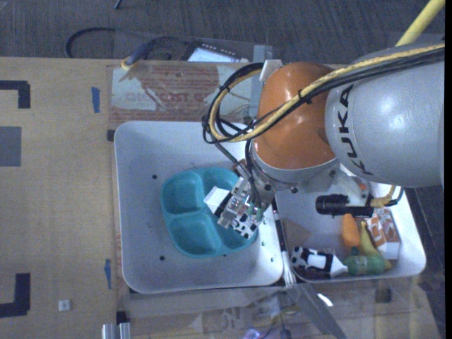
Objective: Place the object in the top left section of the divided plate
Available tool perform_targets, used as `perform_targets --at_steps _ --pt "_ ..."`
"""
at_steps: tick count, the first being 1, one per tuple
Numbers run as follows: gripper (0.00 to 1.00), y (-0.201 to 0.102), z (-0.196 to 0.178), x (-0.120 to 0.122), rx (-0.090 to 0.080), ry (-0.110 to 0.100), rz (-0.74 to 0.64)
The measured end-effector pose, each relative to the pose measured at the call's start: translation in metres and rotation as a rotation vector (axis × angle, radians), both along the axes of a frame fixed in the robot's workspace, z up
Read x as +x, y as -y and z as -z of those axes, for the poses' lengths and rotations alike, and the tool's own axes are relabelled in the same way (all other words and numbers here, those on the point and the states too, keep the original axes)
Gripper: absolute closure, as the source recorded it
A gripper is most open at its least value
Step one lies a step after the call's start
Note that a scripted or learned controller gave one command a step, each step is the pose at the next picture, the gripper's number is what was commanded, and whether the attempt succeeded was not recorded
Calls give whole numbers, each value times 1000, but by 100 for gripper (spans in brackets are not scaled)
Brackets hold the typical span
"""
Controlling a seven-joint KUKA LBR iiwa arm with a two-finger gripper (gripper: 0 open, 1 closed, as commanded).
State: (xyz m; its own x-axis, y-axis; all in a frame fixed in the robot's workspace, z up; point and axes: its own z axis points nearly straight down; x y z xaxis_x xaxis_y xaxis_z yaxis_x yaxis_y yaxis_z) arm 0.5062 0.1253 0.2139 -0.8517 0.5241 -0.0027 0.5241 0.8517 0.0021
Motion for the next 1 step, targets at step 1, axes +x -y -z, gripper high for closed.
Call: perform_targets --at_steps 1 --pt "0 0 0 0 0 0 0"
